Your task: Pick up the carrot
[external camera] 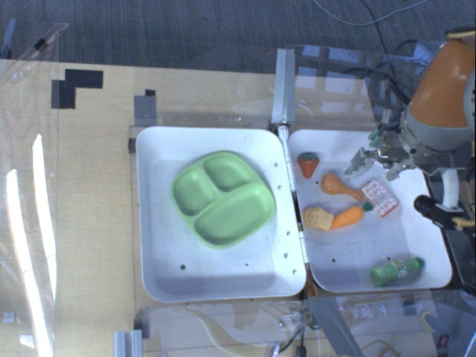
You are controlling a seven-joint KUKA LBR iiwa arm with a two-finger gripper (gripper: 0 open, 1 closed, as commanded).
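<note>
The carrot (346,217), orange with a green top, lies in the middle of the right bin (431,274), its tip toward the left. It touches a tan waffle piece (317,218) on its left. My gripper (375,168) hangs over the bin's upper right part, above and to the right of the carrot and apart from it. It is open, with nothing between its fingers.
Around the carrot lie a drumstick (338,185), a strawberry (308,163), a pink-checked packet (378,196) and a green bottle (396,271) near the front wall. The left bin (156,274) holds a green divided plate (223,198).
</note>
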